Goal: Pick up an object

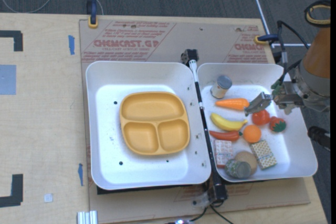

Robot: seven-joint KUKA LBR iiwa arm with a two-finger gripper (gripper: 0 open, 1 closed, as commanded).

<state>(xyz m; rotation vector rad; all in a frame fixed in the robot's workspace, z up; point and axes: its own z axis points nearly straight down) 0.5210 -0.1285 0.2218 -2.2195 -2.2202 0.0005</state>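
Observation:
The right bin (299, 162) holds several toy foods: a carrot (231, 104), a banana (227, 122), a red chili (224, 135), a tomato (260, 117), an orange (252, 134), a strawberry (277, 124), a small can (222, 86), two printed boxes (263, 154) and a round brown item (242, 163). My gripper (258, 104) hangs over the bin's middle, just above the tomato and right of the carrot's tip. Nothing shows between its fingers.
The left bin (100, 128) contains a yellow three-compartment plate (154, 122). A black clamp post (189, 55) stands between the bins at the back. Cables (286, 29) run near the arm at the right. Both bins rest on a cardboard sheet (131, 39).

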